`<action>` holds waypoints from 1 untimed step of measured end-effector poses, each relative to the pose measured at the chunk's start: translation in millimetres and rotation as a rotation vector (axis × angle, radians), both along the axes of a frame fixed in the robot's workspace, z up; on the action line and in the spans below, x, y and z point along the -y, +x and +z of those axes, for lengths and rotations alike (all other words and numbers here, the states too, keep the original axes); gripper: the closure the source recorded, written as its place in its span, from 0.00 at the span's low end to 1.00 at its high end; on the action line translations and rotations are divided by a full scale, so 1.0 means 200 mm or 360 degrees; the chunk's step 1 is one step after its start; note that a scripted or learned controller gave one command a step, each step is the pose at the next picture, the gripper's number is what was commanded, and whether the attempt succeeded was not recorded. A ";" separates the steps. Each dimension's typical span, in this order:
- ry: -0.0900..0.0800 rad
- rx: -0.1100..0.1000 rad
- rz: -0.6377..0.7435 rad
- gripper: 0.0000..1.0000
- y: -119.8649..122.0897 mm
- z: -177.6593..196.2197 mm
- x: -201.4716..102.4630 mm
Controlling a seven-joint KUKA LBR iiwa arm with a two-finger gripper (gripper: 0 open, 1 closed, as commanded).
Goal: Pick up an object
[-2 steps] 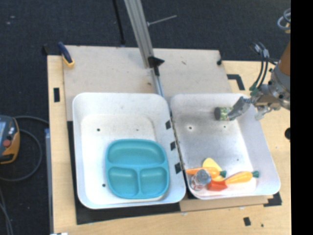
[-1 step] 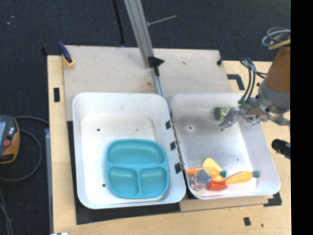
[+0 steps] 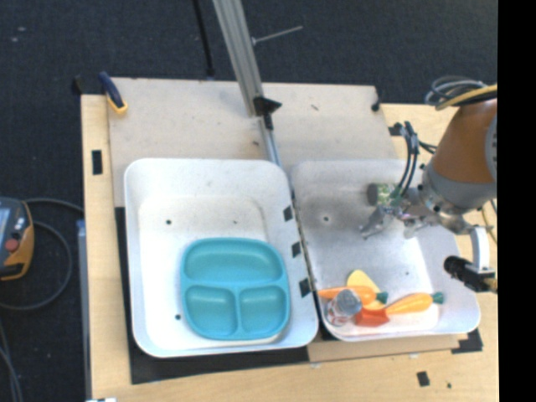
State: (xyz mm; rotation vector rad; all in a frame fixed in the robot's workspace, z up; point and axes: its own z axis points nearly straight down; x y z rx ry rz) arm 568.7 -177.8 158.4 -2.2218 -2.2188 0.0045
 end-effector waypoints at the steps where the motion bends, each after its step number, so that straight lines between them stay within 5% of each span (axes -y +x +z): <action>1: -0.0001 0.0001 0.0000 0.00 0.00 -0.26 0.01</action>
